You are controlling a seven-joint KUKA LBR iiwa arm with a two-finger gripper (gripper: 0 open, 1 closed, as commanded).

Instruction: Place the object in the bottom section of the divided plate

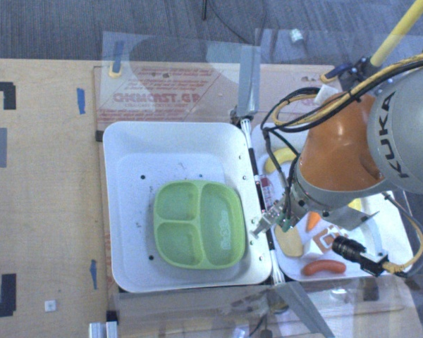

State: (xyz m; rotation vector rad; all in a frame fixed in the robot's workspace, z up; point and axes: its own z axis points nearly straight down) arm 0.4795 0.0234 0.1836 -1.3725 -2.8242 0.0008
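Camera view: hovering over right bin (398, 255), gripper (290, 225) finger state impossible to tell.
Sitting in left bin (127, 146): green divided plate (199, 225). Lying below the arm (359, 139): tan food piece (290, 242), orange carrot (312, 222), sausage (323, 267).

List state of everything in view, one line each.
divided plate: upright in the left bin, all sections bare.
left bin: holds the plate.
right bin: holds toy food, arm above it.
sausage: lying flat in the right bin.
carrot: lying in the right bin.
gripper: low over the right bin.
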